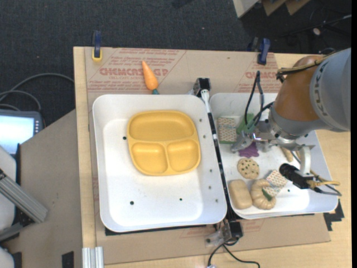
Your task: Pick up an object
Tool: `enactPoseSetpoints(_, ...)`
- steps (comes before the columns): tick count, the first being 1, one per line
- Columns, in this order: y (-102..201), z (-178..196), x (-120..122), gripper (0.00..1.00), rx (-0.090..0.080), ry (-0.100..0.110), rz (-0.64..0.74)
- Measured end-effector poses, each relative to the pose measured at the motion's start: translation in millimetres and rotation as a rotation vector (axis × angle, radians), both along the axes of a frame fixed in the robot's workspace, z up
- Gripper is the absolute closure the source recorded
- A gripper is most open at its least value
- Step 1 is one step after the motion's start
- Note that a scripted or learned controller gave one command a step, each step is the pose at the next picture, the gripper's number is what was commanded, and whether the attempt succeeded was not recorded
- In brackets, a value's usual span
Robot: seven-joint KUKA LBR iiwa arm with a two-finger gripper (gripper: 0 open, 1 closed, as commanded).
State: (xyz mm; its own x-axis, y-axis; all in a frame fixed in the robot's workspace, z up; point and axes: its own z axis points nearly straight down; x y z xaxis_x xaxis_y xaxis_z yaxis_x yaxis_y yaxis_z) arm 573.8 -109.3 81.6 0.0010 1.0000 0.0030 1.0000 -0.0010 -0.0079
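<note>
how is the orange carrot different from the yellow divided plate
The carrot is small, slim and pointed; the yellow plate is broad and rounded, with three compartments. The carrot is orange; the plate is a paler yellow. The carrot lies outside the bins on the board behind them; the plate sits inside the left bin. Both lie away from the arm, which is over the right bin.

Red print runs across the cardboard sheet point(184, 60) under the bins, along its top edge in the upper middle of the frame. One word at upper left reads roughly "CHEMCAST"; the smaller lines are too blurred to read.
</note>
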Motion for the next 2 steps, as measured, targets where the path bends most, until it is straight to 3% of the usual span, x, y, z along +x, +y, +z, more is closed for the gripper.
enactPoseSetpoints(1, -2, 15, 4, 1.00, -0.003, -0.013, -0.002)
enactPoseSetpoints(2, 78, 109, 16, 1.00, -0.001, -0.019, 0.010)
